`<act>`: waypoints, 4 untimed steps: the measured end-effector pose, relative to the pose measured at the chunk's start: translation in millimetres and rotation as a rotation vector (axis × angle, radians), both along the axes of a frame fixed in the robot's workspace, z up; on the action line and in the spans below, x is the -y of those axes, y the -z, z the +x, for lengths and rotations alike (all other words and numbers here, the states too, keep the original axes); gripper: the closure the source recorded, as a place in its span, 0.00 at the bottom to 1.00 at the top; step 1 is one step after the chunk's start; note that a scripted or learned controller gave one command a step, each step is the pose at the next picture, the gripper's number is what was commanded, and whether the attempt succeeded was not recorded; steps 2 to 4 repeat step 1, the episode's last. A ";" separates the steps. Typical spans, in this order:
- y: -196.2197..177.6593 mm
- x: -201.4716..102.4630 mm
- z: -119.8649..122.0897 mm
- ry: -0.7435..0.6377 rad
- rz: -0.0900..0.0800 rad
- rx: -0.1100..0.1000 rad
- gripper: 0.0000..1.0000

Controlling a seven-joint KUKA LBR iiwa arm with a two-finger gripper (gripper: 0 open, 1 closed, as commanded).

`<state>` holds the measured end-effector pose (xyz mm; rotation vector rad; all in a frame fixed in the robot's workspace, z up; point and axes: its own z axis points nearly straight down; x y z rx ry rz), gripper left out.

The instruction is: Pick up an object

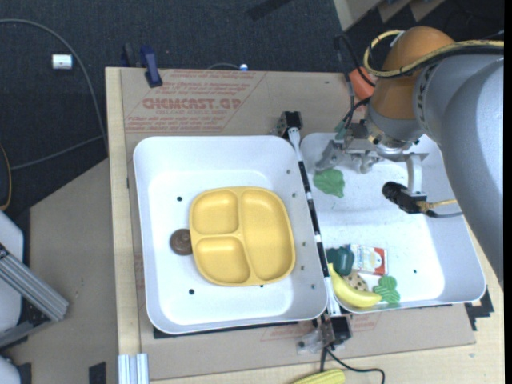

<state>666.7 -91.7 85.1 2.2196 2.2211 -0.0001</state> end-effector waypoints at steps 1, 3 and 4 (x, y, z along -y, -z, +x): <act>0.3 2.0 -23.9 0.001 0.001 -0.003 0.00; 0.3 2.0 -23.9 0.001 0.001 -0.003 0.00; 0.3 2.0 -23.9 0.001 0.001 -0.003 0.00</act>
